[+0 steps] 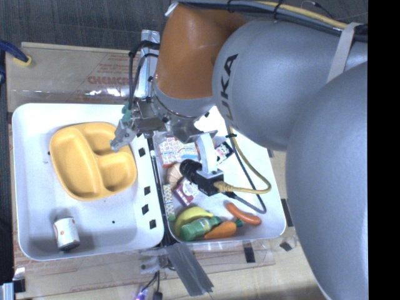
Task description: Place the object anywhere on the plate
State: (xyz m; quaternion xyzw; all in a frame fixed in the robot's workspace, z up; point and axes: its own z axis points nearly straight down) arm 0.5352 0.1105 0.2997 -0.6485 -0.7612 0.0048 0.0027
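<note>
Looking down from the fixed camera, the grey two-finger claw (119, 139) hangs over the right rim of the yellow moulded plastic plate with compartments (75, 149), which sits towards the far side of the shallow white left bin (31, 186). Whether the claw is open, closed or carrying anything I cannot tell; it is small and partly masked by the wrist.

The task does not name its object. The one loose piece sharing the plate's bin is a small white cylindrical can with an orange label (65, 232), lying near the front left corner, well apart from the claw and beyond the plate from it. It looks light, rigid and smooth, likely to roll, so I would grip across its round body.

Other candidates lie in the near end of the shallow white right bin (275, 217): a yellow toy banana (190, 216), an orange toy carrot (220, 230) and a red toy sausage (242, 214), crowded together and probably light and slippery.
</note>
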